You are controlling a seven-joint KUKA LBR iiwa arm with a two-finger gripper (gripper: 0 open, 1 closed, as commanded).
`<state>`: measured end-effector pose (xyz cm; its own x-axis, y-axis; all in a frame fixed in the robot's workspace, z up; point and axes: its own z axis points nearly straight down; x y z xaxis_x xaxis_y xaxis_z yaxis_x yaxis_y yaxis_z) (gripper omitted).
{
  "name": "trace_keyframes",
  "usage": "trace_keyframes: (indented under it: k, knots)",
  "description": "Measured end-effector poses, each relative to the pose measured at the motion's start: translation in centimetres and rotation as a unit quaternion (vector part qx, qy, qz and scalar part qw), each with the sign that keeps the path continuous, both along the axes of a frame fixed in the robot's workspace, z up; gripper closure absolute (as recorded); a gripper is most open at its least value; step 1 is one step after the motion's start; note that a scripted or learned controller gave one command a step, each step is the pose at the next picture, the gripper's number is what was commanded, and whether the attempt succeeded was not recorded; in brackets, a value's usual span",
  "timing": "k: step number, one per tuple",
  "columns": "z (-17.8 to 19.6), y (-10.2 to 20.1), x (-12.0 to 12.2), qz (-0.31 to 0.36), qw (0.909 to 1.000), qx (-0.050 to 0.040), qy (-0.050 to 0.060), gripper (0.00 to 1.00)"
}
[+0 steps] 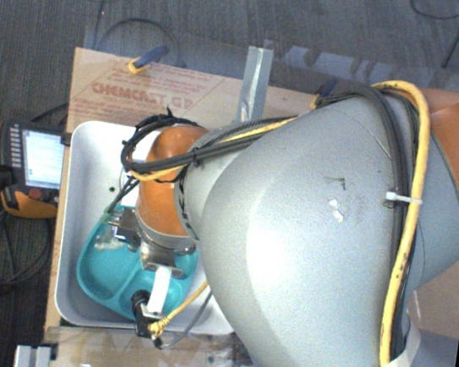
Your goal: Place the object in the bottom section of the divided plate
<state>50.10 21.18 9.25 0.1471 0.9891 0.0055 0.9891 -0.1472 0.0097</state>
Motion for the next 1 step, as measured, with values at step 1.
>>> trace_keyframes:
  k: [1]
  knots:
    - [10.45, -1.08, 1.21, -0.031, 0.9995, -0.0048, 0.006, 0.0]
